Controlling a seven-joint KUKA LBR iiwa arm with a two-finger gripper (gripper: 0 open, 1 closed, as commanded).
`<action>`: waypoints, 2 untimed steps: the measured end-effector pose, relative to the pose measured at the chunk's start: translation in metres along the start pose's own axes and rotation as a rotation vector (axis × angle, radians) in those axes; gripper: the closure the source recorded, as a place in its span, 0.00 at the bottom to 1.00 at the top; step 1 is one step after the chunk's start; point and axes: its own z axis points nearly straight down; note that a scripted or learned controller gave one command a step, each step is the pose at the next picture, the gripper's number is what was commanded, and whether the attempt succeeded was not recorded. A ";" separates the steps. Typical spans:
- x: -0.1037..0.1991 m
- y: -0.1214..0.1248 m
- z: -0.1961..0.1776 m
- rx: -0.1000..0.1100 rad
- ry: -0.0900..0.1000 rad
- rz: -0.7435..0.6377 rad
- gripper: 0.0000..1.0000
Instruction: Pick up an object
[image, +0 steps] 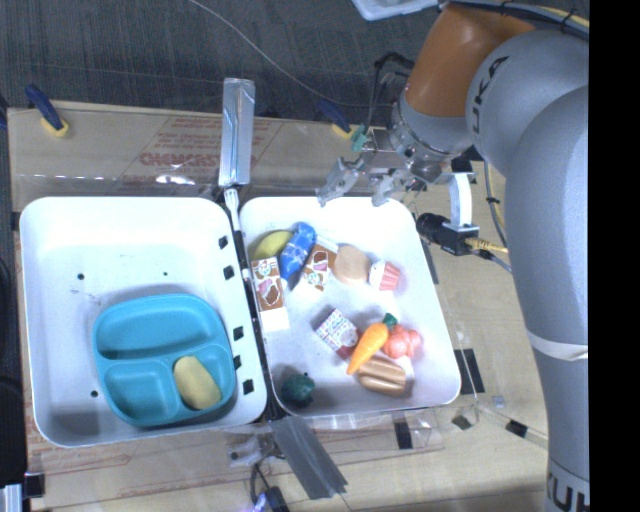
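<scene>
Toy foods (345, 300) fill right bin (432, 300); potato (197, 382) on blue tray (150, 335); hand (360, 185) open, holding nothing

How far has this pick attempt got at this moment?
Early stage. Done: little beyond positioning, with the end effector over the right bin's far rim. In hand: nothing visible between the fingers, which look spread. Left: descend and grasp one of the toys, such as the carrot or cupcake, then lift it.
</scene>
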 end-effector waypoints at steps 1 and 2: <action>-0.002 -0.032 0.078 0.006 0.000 -0.062 0.00; 0.002 0.002 0.164 0.003 0.001 -0.255 0.00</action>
